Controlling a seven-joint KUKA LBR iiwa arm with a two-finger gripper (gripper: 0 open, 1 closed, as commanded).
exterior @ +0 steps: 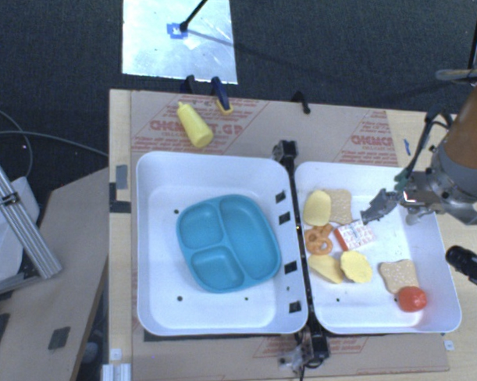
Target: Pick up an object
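The right bin (436,239) holds several toy foods: a yellow chip (317,206), a tan cracker (341,203), an orange pretzel (319,241), a red and white packet (352,235), a yellow wedge (326,268), a lemon-like piece (356,266), a slice of toast (398,274) and a red tomato (411,298). My gripper (376,208) hangs over the upper middle of this bin, just above and right of the packet, tilted down to the left. Nothing shows in its grasp.
In the left bin (154,245) lies a blue compartment plate (227,242). A yellow bottle (194,124) lies on the cardboard behind the bins, near a blue clamp (221,95). A shiny metal sheet (180,34) lies further back. The arm's grey body (466,166) overhangs the right bin's right side.
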